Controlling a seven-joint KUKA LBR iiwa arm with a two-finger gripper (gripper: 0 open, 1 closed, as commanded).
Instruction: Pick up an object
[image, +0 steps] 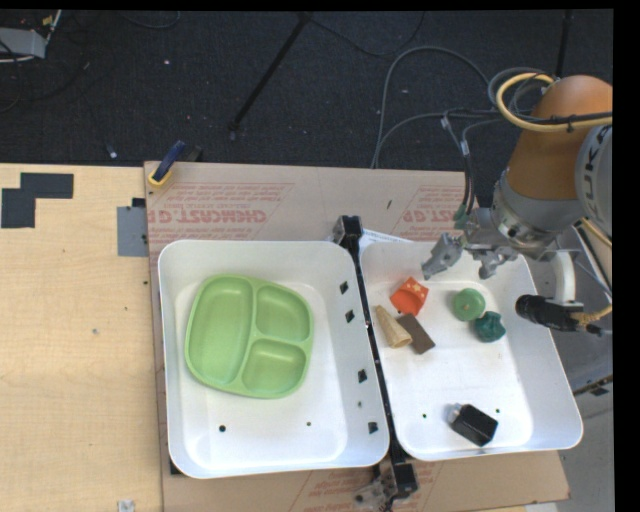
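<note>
**Pick Cycle: Gripper Poised Over the Right Bin, No Object Secured**

The left bin (200, 440) rests on the desk (70, 330) and contains one green divided plate (249, 335), lying flat near the bin centre. It is well apart from the arm.

The right bin (540, 430) contains the candidate objects. Near the shared divider lies a tan wooden block (391, 327), touching a dark brown block (418, 334) at its right. Just above them sits an orange-red piece (408, 297). To the right are a green round object (467, 304) and a dark teal object (489, 327), just beside each other. A black object (472, 424) lies alone near the front edge.

The gripper (468, 255) hangs over the rear of the right bin with its fingers spread apart and nothing between them. It is above and between the orange-red piece and the green round object.

Failure risks, as judged from this layout:
- A straight descent would likely land on bare bin floor between the two nearest objects and close on nothing.
- The green round object may roll away on finger contact.
- Objects that touch may be pushed rather than gripped, or two may lift together.
</note>
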